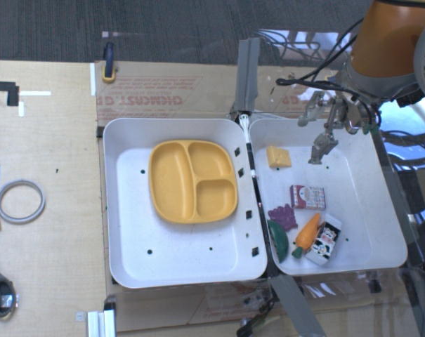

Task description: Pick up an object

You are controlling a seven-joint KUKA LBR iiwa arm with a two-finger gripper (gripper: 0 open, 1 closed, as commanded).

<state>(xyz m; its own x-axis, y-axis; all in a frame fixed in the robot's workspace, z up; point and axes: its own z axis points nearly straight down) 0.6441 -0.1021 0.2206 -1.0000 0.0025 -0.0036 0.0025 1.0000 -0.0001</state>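
Carrot [308, 232] lies nearest the lens, long axis slanting, well below-left of my gripper [323, 148], whose fingers hang over the right bin [381, 209], holding nothing, spread indeterminable.

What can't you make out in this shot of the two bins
- Tool, camera view: too small and blurred to tell open from shut.
- Red-and-white carton: print too small to read.
- Green toy: shape unclear, partly tucked behind the bin wall.
- Arm: upper part cut off by the top edge.

Orange-banded grey arm [389, 37], black cables, seemingly bare-metal claw [323, 146].
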